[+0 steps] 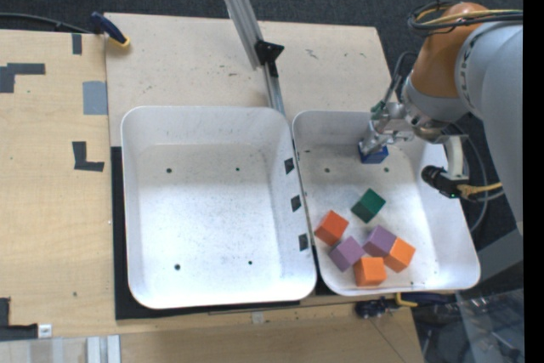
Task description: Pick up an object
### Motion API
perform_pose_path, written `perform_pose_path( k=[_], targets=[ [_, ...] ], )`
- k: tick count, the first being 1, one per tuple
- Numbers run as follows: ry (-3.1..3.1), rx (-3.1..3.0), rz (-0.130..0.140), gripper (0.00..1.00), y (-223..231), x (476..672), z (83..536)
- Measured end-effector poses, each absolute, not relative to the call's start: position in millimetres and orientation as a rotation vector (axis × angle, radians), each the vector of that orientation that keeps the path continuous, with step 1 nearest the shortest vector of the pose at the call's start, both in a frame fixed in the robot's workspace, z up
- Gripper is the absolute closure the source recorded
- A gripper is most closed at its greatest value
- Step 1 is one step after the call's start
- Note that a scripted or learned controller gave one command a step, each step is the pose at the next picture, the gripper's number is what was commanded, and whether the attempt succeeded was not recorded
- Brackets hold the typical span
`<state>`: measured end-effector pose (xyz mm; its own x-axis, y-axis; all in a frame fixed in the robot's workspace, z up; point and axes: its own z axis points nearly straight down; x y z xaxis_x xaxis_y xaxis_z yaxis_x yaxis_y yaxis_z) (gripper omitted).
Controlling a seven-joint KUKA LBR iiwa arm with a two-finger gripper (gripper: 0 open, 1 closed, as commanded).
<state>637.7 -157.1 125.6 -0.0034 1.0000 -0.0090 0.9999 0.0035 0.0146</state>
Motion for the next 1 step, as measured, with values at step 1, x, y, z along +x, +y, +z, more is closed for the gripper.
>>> perform_pose_path(
  k=[1],
  targets=[
    [2.220, 2.216, 0.005, 1.00, -154.7, 638.7, 189.4]
  ],
)
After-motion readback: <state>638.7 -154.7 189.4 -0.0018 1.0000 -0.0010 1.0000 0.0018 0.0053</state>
